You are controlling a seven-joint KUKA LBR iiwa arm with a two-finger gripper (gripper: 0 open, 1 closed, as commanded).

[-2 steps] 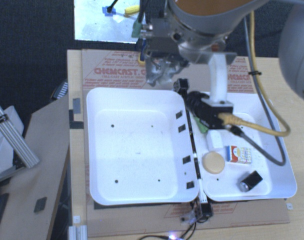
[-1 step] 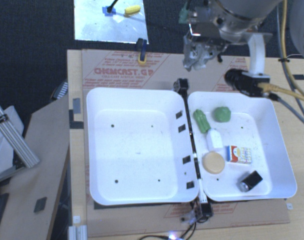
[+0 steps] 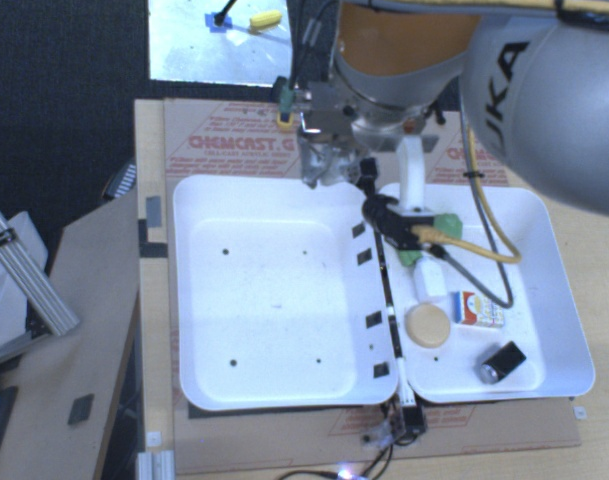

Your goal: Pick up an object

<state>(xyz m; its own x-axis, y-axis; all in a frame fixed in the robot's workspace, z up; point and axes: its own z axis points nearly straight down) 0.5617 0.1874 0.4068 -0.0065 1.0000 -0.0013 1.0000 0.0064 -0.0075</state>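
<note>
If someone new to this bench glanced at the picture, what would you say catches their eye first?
The big grey arm with its orange band dominates the top right, reaching down toward the far edge of the right bin. Next come the small items clustered in that bin: a tan round disc, a small colourful box, a black cylinder and something green. Beside it lies the left bin.

Red print reading "CHEMCAST" ran along the brown sheet (image 3: 234, 140) at the desk's far edge, repeated in smaller, illegible lines. Dark letters "KA" stood on the grey arm housing (image 3: 544, 88). Small box (image 3: 478, 309) print was unreadable.
</note>
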